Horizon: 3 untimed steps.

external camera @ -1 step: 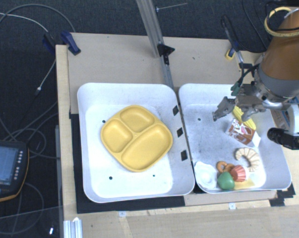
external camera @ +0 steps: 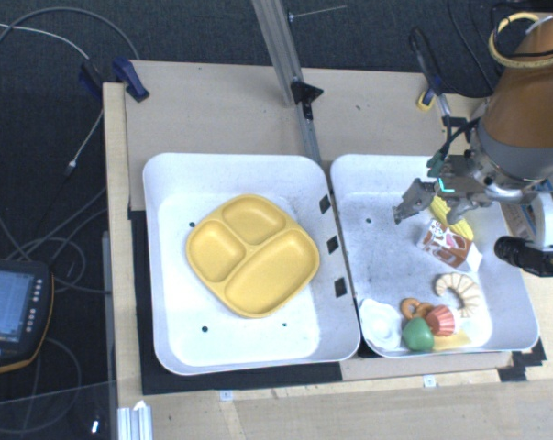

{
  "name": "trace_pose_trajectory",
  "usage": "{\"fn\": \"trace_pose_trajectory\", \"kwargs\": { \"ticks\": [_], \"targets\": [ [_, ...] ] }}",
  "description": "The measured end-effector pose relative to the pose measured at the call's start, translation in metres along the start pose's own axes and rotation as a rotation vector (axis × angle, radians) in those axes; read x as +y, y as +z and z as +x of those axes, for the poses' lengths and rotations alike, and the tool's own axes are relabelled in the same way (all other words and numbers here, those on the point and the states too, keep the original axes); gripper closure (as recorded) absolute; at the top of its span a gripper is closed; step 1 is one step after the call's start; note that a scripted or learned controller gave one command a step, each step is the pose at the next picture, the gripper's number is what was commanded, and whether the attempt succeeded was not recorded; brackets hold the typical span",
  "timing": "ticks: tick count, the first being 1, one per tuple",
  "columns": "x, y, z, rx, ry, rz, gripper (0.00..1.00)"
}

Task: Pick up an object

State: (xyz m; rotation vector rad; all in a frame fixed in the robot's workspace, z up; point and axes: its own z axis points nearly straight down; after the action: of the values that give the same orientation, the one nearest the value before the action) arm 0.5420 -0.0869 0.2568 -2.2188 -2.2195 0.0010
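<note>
Gripper (external camera: 432,202) hovers above snack packet (external camera: 446,240) in right bin (external camera: 386,246)

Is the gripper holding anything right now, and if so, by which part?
Nothing is held. The gripper hangs open over the right bin, its fingers spread with nothing between them, just above the snack packet.

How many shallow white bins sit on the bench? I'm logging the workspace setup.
2. The left shallow white bin holds a yellow divided plastic plate; the right shallow white bin holds small objects near its front right, under the pincer.
</note>
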Motion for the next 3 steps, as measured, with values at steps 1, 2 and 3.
{"fn": "trace_pose_trajectory", "kwargs": {
  "ticks": [1,2,3],
  "targets": [
    [-0.007,0.061,0.003,0.001,0.000,0.006,0.00],
    [-0.017,0.119,0.004,0.001,0.001,0.007,0.00],
    [-0.018,0.167,0.004,0.001,0.001,0.005,0.00]
  ]
}}
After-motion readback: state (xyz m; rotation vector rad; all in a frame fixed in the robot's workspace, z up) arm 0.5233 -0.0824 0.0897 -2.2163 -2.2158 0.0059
